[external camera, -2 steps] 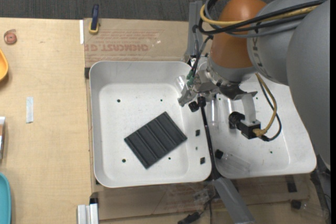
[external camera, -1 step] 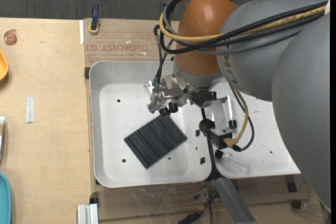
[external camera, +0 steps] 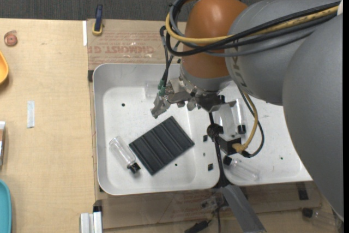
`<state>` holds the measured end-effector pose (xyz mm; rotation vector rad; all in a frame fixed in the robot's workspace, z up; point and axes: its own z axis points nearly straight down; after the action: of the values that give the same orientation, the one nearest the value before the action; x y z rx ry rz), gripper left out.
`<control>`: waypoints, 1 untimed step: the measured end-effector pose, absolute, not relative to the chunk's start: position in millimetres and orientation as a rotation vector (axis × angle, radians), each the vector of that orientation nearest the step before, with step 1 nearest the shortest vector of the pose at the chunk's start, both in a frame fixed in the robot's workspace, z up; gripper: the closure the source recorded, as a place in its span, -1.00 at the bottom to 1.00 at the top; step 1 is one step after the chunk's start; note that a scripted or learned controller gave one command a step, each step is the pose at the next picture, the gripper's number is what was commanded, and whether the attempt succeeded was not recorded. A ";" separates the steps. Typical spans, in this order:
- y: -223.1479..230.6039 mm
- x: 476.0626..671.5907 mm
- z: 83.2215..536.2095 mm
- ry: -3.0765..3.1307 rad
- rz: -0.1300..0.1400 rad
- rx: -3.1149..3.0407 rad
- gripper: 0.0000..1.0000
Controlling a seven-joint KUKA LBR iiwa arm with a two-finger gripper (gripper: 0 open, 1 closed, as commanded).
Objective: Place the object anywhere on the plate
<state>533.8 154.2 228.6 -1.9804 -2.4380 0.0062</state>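
Arm over the left bin, placing not finished.
Nearest, a clear vial (external camera: pixel 124 154) lies just beside the dark ridged plate (external camera: pixel 162 144); beyond, the gripper (external camera: pixel 161 103) hovers over the bin (external camera: pixel 103 117), its grip impossible to tell.

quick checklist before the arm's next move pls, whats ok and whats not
1. Gripper over the left bin: ok.
2. Object between its fingers: cannot tell.
3. Dark ribbed plate lying flat in the left bin: ok.
4. Plate top free for placing: ok.
5. Clear vial lies beside the plate's left corner, not on it: not ok if this is the object.
6. Cables hang near the bin divider: cannot tell if they snag.
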 end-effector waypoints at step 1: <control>152.9 534.2 236.0 -2.438 0.013 -1.981 1.00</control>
<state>534.2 152.9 236.0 -1.9810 -2.4376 0.0127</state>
